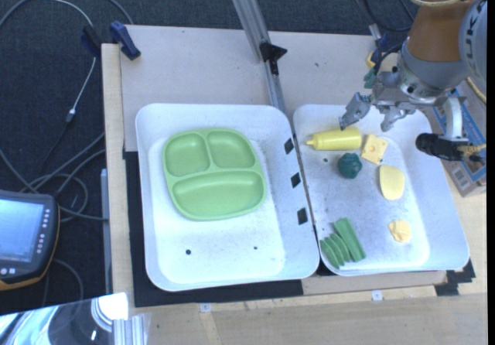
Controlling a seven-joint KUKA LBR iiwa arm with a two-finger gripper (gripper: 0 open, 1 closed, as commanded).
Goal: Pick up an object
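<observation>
The left bin [155, 258] holds a green divided plate [214, 173] amid bare floor, while the right bin [441, 247] crowds a yellow bottle [335, 139], cheese wedge [374, 149] and dark green piece [349, 165] near its far rim under the gripper [373, 113], fingers spread and holding nothing.

The arm [448, 18] is cut off by the top and right edges, so its base and upper links cannot be seen. Its wrist hides the far corner of the right bin [433, 204]. The monitor [23, 239], left of the left bin [155, 204], is cut by the left edge. A shiny blurred object [69, 324] at the bottom edge below that monitor cannot be identified.
</observation>
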